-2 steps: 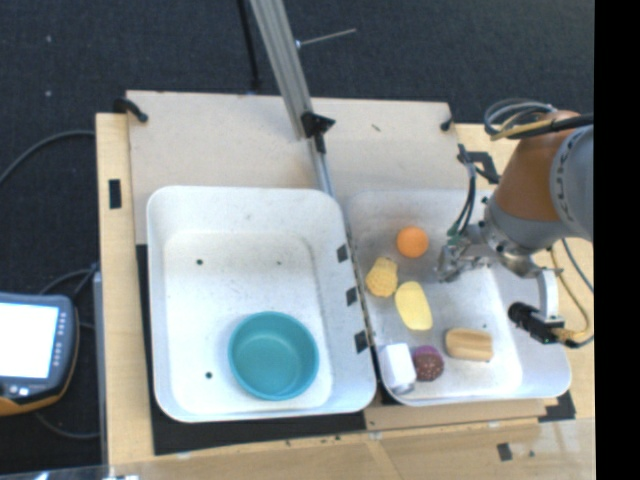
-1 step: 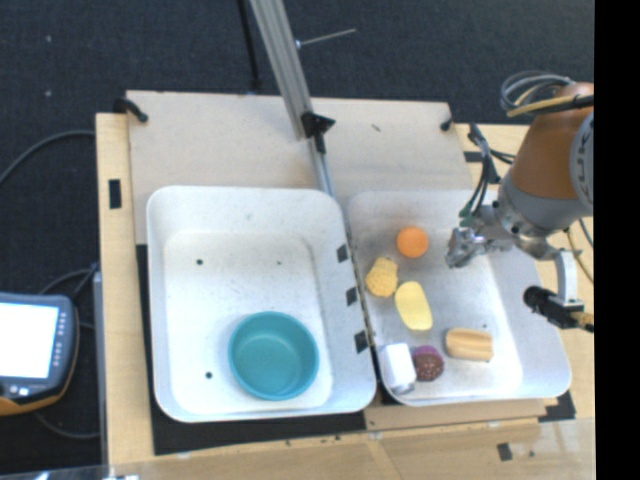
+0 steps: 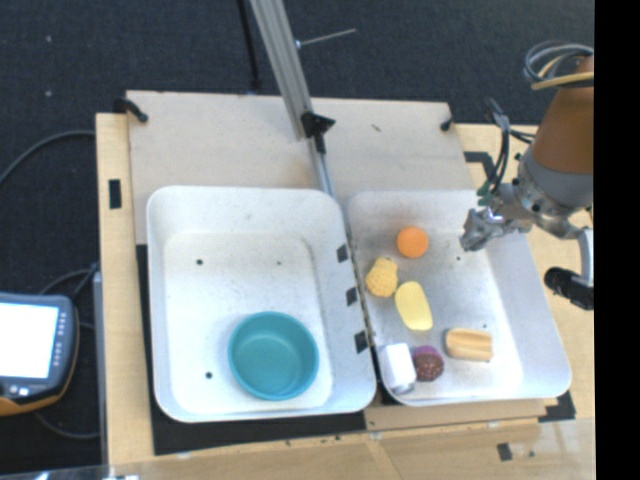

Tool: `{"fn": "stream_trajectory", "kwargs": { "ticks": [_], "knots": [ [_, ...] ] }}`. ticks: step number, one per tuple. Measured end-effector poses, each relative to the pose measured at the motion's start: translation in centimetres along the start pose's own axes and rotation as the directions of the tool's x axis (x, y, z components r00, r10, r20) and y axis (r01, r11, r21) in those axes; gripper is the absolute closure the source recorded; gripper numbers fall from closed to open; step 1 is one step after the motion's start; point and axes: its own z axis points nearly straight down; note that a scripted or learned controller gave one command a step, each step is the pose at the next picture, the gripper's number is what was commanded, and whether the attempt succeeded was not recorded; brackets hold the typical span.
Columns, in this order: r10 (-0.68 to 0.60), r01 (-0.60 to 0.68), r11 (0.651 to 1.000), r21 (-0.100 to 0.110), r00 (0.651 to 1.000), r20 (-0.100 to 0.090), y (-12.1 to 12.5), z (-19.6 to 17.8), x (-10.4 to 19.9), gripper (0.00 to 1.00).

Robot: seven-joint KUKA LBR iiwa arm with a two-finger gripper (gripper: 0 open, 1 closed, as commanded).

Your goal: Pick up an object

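Noted the arm [image 3: 565, 138] nearest the lens, standing tall over the right bin's [image 3: 525, 303] right rim. Found the gripper [image 3: 481, 231] below it, poised above the bin's back right part. Could not tell whether open or closed.

Spotted the ball [image 3: 412, 242] just beside the gripper, toward the bin's back middle, lying apart from everything else. Judged it the handiest pick: orange, probably light toy food, smooth and round, so likely to roll or squirt out of a pinch. Best taken across its widest part, straight from above.

Moved outward to the corn [image 3: 381, 277], close to the left wall, and a yellow piece [image 3: 414, 305] touching or almost touching it at mid-bin. Judged the corn's bumpy skin grippier, though the wall crowds one side. Saw a tan roll [image 3: 468, 344] toward the front, alone, long enough to be pinched across its short width. Saw a purple piece [image 3: 429, 364] and a white piece [image 3: 399, 365] pressed together in the front left corner; awkward there, hemmed by both walls.

Found open floor along the right bin's right half and back edge, room enough to descend. Left bin [image 3: 160, 213] held a teal bowl [image 3: 274, 355] at its front, well apart from the gripper.
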Motion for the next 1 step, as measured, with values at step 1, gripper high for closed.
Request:
{"fn": "stream_trajectory", "kwargs": {
  "ticks": [1],
  "knots": [
    [-0.003,0.003,1.000,0.006,1.000,-0.003,-0.31,0.59,4.99,1.00]
  ]
}}
